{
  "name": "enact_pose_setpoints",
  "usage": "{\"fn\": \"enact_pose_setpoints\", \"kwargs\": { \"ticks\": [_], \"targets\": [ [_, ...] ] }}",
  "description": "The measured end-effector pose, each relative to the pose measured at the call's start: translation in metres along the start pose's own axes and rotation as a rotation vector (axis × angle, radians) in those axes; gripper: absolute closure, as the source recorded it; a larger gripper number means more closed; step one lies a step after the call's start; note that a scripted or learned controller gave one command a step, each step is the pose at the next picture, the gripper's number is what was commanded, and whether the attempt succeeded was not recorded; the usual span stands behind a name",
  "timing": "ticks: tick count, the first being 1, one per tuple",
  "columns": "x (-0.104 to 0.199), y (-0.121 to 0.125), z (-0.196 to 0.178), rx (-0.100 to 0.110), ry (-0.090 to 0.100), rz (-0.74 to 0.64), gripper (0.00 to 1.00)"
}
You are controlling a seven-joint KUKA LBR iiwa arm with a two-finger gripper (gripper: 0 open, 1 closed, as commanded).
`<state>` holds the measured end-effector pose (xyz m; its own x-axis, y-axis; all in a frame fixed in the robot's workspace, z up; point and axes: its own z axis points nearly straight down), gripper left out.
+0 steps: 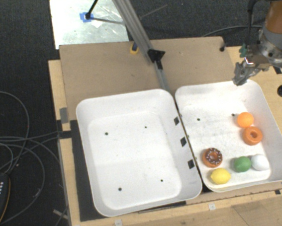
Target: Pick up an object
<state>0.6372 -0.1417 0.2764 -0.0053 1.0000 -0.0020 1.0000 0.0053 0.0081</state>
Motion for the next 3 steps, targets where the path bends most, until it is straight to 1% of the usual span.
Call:
{"fn": "enact_pose_setpoints", "kwargs": {
  "ticks": [1, 2, 3],
  "targets": [
    [0.052, -0.009, -0.002, 0.007, 0.004, -0.005, 1.00],
    [0.108, -0.008, 0.005, 0.007, 0.004, -0.006, 1.00],
    [0.155, -0.027, 0.011, 0.009, 0.004, -0.004, 1.00]
  ]
}}
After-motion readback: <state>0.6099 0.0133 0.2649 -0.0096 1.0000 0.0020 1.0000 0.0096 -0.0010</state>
